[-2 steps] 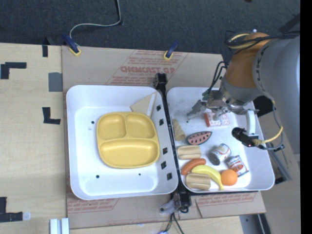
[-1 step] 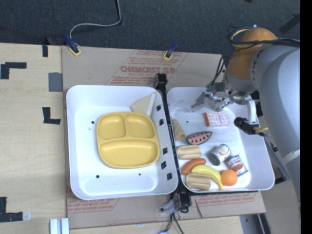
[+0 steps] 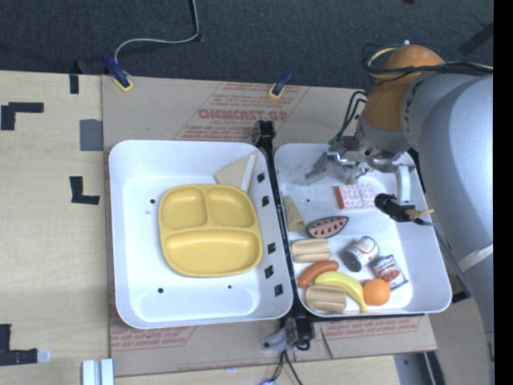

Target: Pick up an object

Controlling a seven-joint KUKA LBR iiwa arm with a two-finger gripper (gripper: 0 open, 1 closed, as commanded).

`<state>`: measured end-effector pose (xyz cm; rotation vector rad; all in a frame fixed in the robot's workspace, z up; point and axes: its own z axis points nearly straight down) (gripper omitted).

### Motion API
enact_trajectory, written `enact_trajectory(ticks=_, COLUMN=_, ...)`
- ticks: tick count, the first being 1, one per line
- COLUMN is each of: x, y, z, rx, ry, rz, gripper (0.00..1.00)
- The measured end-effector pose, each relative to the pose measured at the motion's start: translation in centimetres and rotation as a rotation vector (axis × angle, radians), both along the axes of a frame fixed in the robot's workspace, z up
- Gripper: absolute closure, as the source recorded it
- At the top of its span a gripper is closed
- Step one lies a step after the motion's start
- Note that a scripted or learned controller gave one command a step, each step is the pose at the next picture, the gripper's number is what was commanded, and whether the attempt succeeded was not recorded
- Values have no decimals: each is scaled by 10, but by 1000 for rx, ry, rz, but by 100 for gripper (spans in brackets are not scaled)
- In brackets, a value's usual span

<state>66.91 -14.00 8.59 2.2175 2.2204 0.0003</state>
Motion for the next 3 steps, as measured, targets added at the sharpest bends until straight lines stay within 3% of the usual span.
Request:
enact_trajectory(ticks=1, x=0, y=29, z=0, rx=1, ry=1, rz=0, gripper=0)
enact_trajectory(ticks=2, x=0, y=-10, z=0, rx=-1, ry=-1, rz=0, gripper=0)
enact_trajectory(ticks=3, x=0, y=40, z=-1, rx=2, ry=1, rz=1, gripper=0)
